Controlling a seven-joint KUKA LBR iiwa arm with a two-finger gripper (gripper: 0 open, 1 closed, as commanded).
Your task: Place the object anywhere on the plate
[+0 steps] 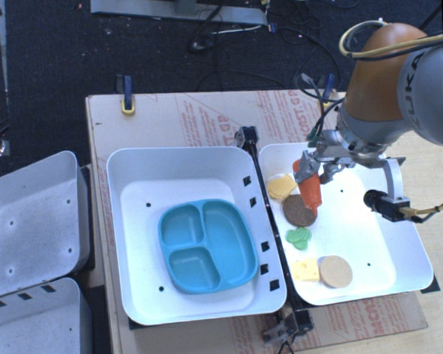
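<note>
A blue three-compartment plate lies in the left white bin. Over the upper left of the right bin, my gripper is shut on the top end of an orange-red, carrot-like toy piece. The piece hangs down at a slant from the fingers. Its lower end overlaps a brown round patty in this view. The plate sits well to the left of the gripper, across the divider between the bins.
The right bin also holds a yellow piece, a green piece, a yellow cheese block and a tan disc. Black clips sit on the wall between the bins. A spare white tray lies far left.
</note>
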